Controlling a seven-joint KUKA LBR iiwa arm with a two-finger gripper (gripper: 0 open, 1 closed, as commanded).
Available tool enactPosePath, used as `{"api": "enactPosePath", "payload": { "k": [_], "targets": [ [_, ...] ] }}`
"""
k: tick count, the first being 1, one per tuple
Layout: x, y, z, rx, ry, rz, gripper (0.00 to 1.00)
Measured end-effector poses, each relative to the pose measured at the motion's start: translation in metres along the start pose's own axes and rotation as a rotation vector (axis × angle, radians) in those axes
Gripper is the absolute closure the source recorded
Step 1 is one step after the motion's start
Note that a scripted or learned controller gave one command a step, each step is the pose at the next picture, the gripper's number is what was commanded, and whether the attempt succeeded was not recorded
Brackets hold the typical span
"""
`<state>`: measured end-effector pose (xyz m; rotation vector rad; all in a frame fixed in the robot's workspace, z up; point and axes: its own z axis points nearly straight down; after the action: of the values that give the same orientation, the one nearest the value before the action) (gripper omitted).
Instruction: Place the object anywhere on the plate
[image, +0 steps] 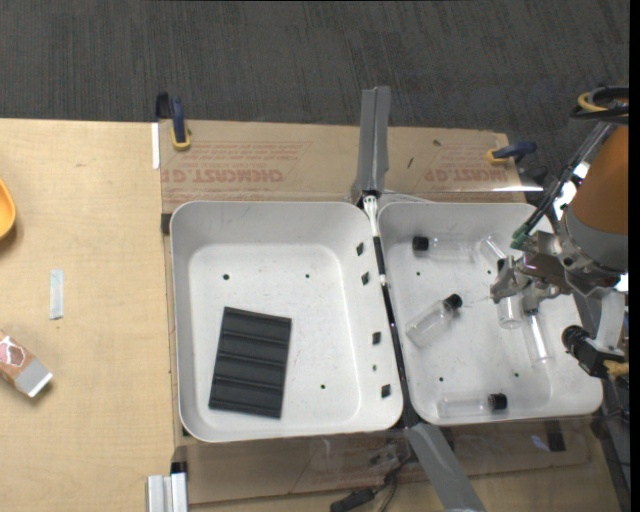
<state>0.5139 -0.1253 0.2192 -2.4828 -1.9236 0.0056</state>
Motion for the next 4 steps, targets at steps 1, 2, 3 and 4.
{"api": "enactPosePath", "payload": {
  "k": [1,2,3,4],
  "targets": [
    [0.066,-0.032,-0.051,0.0,0.0,0.106,1.0],
    [0.131,-0.055,-0.07,-0.001,-0.001,-0.035,1.0],
    [0.197,-0.088,-0.03,0.001,-0.001,0.07,1.0],
    [0.26,-0.105,-0.04,0.0,-0.002,-0.209,1.0]
  ]
}}
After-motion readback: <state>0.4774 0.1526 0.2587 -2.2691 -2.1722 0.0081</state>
